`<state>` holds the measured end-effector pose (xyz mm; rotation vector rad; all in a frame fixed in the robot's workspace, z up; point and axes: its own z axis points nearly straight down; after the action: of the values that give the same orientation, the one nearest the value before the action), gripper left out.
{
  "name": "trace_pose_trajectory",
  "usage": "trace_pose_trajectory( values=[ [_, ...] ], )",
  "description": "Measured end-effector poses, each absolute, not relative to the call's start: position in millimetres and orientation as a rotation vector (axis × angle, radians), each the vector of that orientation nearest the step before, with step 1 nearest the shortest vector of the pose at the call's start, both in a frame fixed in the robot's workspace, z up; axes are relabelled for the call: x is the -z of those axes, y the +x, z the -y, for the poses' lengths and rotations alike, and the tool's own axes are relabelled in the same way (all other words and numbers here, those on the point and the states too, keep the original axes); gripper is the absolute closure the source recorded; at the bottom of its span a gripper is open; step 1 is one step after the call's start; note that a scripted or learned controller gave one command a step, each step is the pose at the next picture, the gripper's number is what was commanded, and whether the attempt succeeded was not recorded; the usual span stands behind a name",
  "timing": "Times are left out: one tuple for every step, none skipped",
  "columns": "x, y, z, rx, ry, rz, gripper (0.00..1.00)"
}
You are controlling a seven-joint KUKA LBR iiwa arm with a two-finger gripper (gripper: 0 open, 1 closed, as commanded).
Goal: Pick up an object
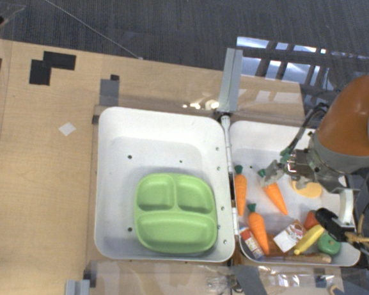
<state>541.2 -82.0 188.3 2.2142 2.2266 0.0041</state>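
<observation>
Stood on a wooden counter (42,163), two white bins side by side: left bin (118,138) carrying a green divided plate (175,212), right bin (262,141) crowded with toy food. Reached in from the right, grey arm with orange band (347,122), hanging low over the right bin's middle. Sat at the pincer (277,171), toward the bin's left half, fingers too small and blurred to judge as spread or closed; cannot tell, and nothing seen held between them. Lay just below and slightly right of the pincer, nearest candidate, a toy carrot (276,197), long axis slanting from upper left to lower right. Lay further off, two more carrots: one (239,192) along the bin's left wall, nearly upright in the view, another (257,228) toward the lower edge. Judged likely: a short drop down onto the slanted carrot, jaws set across its axis.
</observation>
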Motion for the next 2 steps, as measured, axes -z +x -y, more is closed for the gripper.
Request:
trace_pose_trajectory(
  values=[
    [-95, 571.0, 123, -0.007, 2.294, -2.14, 0.0],
    [-106, 572.7, 122, -0.014, 2.293, -2.137, 1.0]
  ],
)
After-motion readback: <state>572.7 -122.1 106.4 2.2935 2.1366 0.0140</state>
